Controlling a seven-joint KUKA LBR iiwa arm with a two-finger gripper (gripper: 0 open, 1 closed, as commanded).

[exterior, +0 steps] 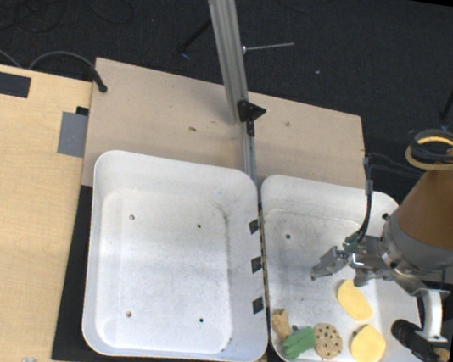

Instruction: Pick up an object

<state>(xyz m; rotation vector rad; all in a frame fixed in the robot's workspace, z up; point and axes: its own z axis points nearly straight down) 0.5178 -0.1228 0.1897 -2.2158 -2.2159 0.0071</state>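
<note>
The gripper (335,263) hangs spread and empty in the right bin (318,201). Nothing is picked yet: the nearest yellow piece (355,301) lies just right of it, the cookie (326,340) nearer the front rim.

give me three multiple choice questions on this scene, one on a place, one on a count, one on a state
1. Which bin holds the objects?
A. the left bin
B. the right bin
C. both bins

2. How many yellow pieces lie there?
A. one
B. two
C. four

3. Where is the gripper?
A. over the right bin, holding nothing
B. over the left bin
C. lifting the cookie

Answers:
1 B, the items cluster at the near edge of the right bin.
2 B, two yellow pieces.
3 A, the gripper is over bare floor, and the cookie lies beside the green piece.
</note>
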